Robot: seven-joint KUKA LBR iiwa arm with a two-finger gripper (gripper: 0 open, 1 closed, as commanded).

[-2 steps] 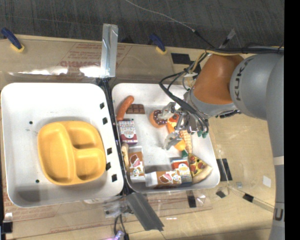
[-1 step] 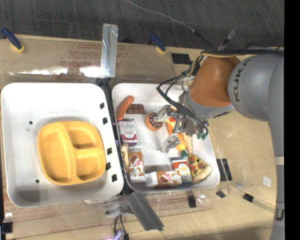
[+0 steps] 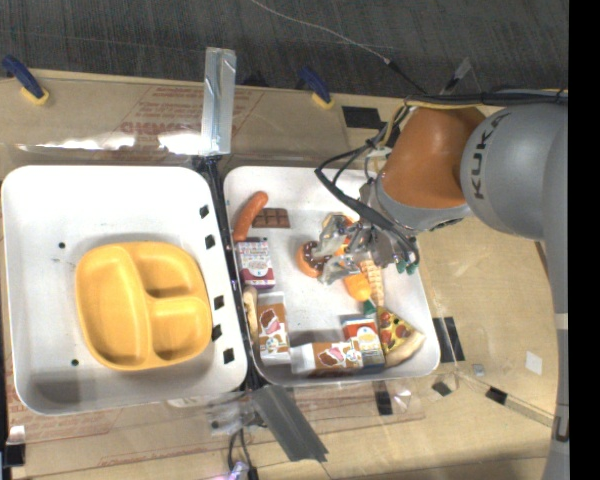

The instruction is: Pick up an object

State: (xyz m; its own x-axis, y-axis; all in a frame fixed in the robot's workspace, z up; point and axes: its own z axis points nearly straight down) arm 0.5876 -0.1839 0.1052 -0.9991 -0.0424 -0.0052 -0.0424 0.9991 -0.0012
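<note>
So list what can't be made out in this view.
- Gripper: whether it holds anything; it is small and blurs into the toys around it.
- Orange toy beside it: partly covered by the gripper, its kind unclear.
- Packets along the right bin's near wall: labels too small to read.
- Arm: cut off by the right edge.

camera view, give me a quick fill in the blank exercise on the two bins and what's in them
1. The yellow divided tray lies in the ____ bin as the camera sees it.
2. The gripper is over the ____ bin.
3. The sausage lies near that bin's ____ left corner.
4. The pizza slice lies near its lower ____ corner.

Missing words: left; right; upper; right
</note>
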